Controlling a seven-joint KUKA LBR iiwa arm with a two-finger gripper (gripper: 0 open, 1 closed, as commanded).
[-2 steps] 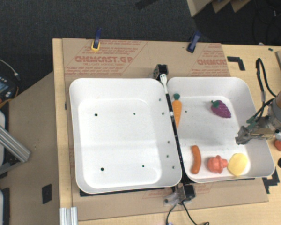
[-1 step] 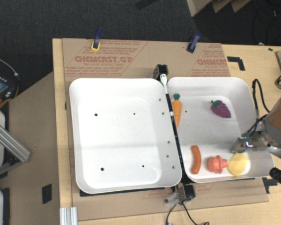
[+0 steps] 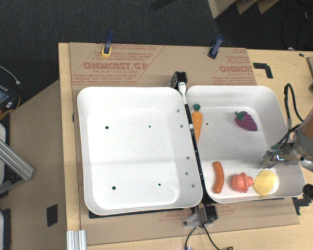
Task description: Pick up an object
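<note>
Over the right white bin [image 3: 224, 95], the gripper [image 3: 274, 158] hangs above a yellow lemon [image 3: 265, 183]; its grip cannot be judged. Nearby lie a red strawberry [image 3: 241, 182], sausage [image 3: 218, 176], carrot [image 3: 197, 123] and purple grapes [image 3: 245, 120]. Beside it sits the left bin [image 3: 94, 155].

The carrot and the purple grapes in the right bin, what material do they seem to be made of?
The carrot looks like moulded plastic: a uniform orange body with a flat green top and no natural texture. The purple grapes also look like plastic or rubber, one solid lump of even colour. Both seem matte, though the view is too coarse to be sure.
</note>
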